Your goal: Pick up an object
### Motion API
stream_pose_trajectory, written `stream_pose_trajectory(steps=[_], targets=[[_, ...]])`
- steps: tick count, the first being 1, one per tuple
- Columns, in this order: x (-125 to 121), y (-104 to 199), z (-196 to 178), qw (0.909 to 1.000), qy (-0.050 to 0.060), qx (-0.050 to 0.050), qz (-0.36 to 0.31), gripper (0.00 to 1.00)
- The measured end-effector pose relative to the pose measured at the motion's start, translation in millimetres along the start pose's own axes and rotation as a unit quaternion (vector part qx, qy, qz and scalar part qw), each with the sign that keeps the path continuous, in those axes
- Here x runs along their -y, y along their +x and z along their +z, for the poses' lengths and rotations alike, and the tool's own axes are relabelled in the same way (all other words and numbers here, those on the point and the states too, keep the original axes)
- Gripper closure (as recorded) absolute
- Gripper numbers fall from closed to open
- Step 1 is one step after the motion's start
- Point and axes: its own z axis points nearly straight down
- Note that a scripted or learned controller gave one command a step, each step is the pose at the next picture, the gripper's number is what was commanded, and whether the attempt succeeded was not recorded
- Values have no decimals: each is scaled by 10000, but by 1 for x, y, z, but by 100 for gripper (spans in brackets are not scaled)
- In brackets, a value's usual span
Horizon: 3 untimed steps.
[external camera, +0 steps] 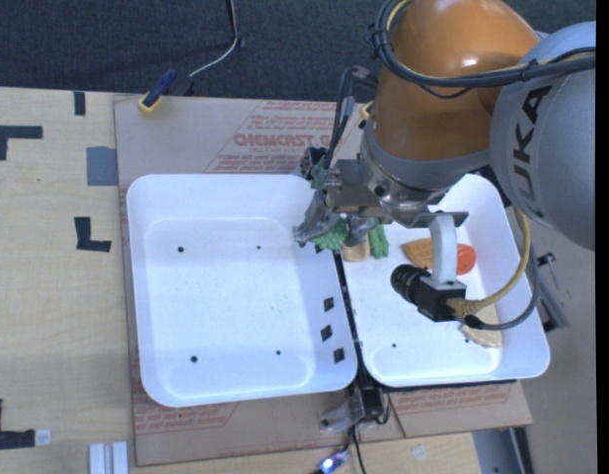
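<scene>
A large grey robot arm with a glossy orange band [452, 38] fills the upper right of the frame. Below it, two shallow white plastic bins sit side by side: the left bin [225, 294] and the right bin [432, 354]. At centre, the metal two-finger gripper [336, 233] hangs over their shared edge, clamped narrowly on a small green leafy toy [336, 237]. A small orange object [464, 259] lies right of centre.

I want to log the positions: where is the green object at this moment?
In the camera view the green object is directly under the gripper, at the upper part of the seam between the left bin and the right bin, beside a tan piece.
</scene>
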Motion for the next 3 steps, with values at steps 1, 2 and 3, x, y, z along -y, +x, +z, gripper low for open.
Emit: stream_pose_trajectory(steps=[1,2,3], targets=[[14,-55,20,10000,40,21,60,100],[14,-112,-12,10000,11,20,62,100],[11,-72,55,10000,59,11,22,100]])
